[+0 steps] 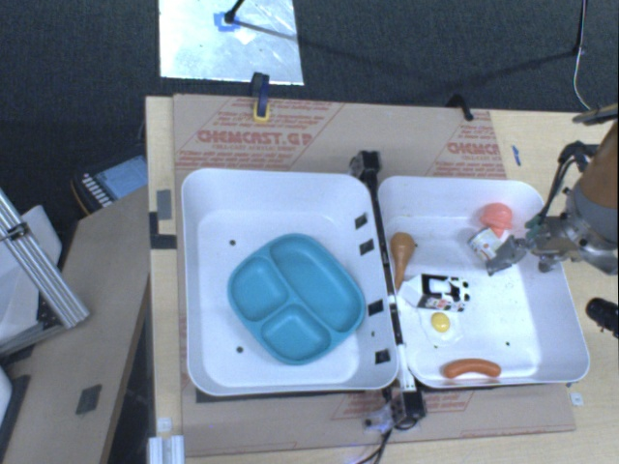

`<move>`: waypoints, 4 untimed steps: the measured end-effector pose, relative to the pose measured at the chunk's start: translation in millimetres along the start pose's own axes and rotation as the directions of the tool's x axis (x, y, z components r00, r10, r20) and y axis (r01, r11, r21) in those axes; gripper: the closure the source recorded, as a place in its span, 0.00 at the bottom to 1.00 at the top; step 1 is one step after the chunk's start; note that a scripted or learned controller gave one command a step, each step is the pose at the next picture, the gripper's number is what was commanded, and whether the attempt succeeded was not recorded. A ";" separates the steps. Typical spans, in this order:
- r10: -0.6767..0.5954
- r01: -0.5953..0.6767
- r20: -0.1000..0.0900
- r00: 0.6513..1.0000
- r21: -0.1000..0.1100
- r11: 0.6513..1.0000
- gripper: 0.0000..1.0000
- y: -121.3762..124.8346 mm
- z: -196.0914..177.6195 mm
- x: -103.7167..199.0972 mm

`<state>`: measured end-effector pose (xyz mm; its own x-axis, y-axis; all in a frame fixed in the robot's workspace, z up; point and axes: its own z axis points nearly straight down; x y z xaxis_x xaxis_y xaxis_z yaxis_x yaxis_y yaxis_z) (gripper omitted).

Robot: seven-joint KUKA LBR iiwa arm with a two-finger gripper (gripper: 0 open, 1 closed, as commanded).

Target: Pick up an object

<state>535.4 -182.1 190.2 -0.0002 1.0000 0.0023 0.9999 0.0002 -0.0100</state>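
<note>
Fingers point(503, 257) first: honestly can't tell if they're spread or pressed together. They're a blur of grey metal and nothing clearly sits between them. The two-finger gripper point(517, 254) is low over the upper right part of the right shallow white bin point(566, 341), and the grey arm point(590, 216) behind it is cut off by the frame edge.

Just beside the gripper tip, on its left, is a small whitish-grey blocky object point(483, 243) — too fuzzy to say whether they touch or what it is. A salmon-pink rounded object point(496, 216) sits right above that, partly overlapping it.

Rest of the same bin:
- a tan pear-shaped toy point(400, 249) near the left wall
- a black-and-white patterned item point(445, 290) around the middle, shape hard to read
- a toy fried egg, white with a yellow yolk point(441, 324), just below it
- an orange-red sausage-shaped toy point(471, 367) by the near wall

The left shallow white bin point(198, 259) holds a teal three-compartment plastic plate point(295, 298) lying flat.

Both bins rest on a brown sheet with red lettering point(290, 129) — print only partly readable — with a yellow clamp point(261, 104) on its far edge.
</note>
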 end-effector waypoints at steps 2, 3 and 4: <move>-0.004 0.004 0.002 1.000 -0.008 1.000 0.00 13.4 47.4 3.3; 0.000 0.000 0.004 1.000 -0.010 1.000 0.00 13.8 99.1 2.4; -0.001 0.001 0.004 1.000 -0.013 1.000 1.00 15.3 85.9 2.9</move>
<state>549.8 -179.0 104.1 -0.0012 1.0000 -0.0016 1.0000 0.0012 0.0034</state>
